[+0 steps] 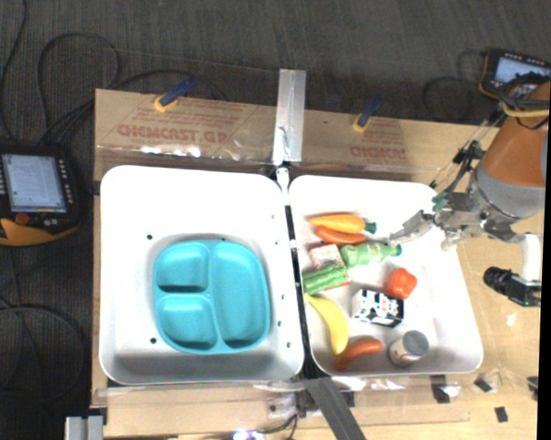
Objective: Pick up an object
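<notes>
From my feed I see the arm point(513, 166) reaching in from the right, with the tool point(412, 228) hanging over the upper right part of the right bin point(454, 295); I cannot tell its state, and I see nothing in its hold. The tool sits just right of the orange carrot point(337, 226) and above the green bottle point(370, 255). Also in that bin are a red tomato point(400, 283), a green cucumber point(325, 279), a yellow banana point(331, 323), a black-and-white box point(379, 307), a small grey can point(409, 346) and a red-brown sausage point(357, 352), all crowded close together. The left bin point(128, 254) holds a teal divided tray point(213, 294). Both bins rest side by side on the counter point(397, 142), with a pendant point(29, 190) lying off to its left.
</notes>
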`<move>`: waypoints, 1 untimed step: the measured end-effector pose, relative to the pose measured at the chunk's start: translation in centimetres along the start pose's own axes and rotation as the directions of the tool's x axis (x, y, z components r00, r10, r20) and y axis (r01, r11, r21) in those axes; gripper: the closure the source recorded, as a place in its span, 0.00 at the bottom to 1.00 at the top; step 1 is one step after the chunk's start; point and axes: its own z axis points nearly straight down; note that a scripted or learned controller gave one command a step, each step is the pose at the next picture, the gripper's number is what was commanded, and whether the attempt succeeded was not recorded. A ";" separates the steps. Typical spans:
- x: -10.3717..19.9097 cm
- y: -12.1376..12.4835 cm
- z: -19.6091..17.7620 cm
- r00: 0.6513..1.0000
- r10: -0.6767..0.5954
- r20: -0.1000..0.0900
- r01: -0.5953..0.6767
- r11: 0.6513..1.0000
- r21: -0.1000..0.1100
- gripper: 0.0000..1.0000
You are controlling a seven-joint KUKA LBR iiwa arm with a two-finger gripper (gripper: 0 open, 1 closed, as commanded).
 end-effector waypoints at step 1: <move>-2.8 -3.6 -6.8 0.995 -0.098 0.002 0.098 0.995 -0.001 0.00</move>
